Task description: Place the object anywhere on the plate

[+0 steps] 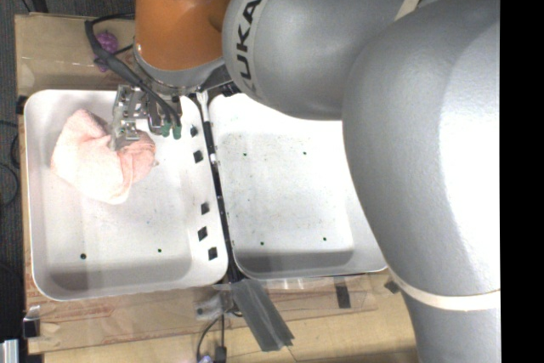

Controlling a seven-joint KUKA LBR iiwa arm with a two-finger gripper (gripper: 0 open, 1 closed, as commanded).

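A crumpled pink cloth-like object [89,157] lies in the upper left part of the left bin [110,268]. My gripper [127,130] hangs from the orange wrist band and sits right at the pink object's upper right edge, where the material bunches up around it. The gripper's tip is partly sunk into the pink folds, and it appears to touch them.
The right bin [289,251] lies beside the left one, and the big grey arm covers its upper and right parts. A ridge with black clips [206,208] divides the bins. A purple thing [105,39] lies on the bench behind the left bin.
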